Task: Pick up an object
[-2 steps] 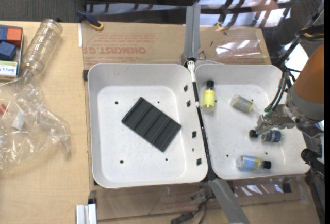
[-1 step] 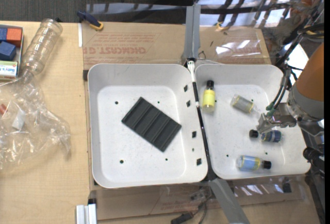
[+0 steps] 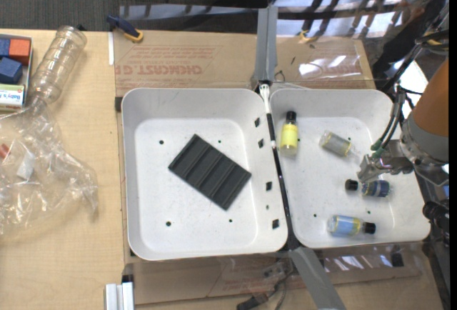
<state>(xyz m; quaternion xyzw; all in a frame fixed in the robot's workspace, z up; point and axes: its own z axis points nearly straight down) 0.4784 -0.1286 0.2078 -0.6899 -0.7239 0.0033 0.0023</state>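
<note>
1. Two white bins sit side by side on the tabletop (image 3: 86, 230): the left bin (image 3: 143, 158) carries a dark ribbed slab (image 3: 209, 171), the right bin (image 3: 314, 226) carries four small bottles.
2. Bottles: a yellow bottle (image 3: 288, 133) with black cap near the divider, upright-ish along the view's vertical; a clear bottle (image 3: 335, 144) lying tilted mid-bin; a dark blue bottle (image 3: 371, 188) lying on its side at the right; a light blue bottle (image 3: 350, 226) lying near the front wall.
3. The claw (image 3: 373, 166) is low over the right side of the right bin, reaching in from the right, with the orange band (image 3: 434, 112) above it.
4. Claw state: cannot tell whether it is open or closed; the metal tip is small and cluttered with cables.
5. Key relation: the dark blue bottle lies just below-front of the claw tip, nearly touching or touching; contact cannot be told. Its long axis runs roughly left-right in the view, black cap toward the left.
6. Judgement: the dark blue bottle is the likely target, being nearest; no bottle is seen between the fingers, so the pick is not yet done.
7. Risk, as a guess: a round bottle lying on its side may roll off if closed on along its length.
</note>
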